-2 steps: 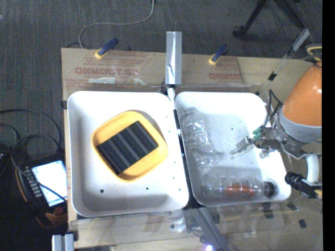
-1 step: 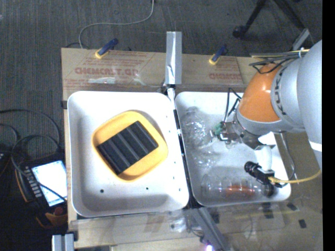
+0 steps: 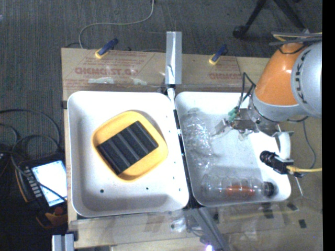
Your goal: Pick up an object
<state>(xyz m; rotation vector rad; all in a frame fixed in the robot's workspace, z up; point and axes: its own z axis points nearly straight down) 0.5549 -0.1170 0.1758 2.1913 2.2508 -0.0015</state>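
gripper (image 3: pixel 230 123): grip state unclear | crumpled plastic (image 3: pixel 198 135) lay just left of it | bottle (image 3: pixel 238 187) below, long axis left-right

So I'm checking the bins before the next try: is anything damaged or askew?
Yes. In the right bin, a clear bottle looks crumpled, and another bottle lies on its side along the near wall. In the left bin, the yellow tray sits skewed.
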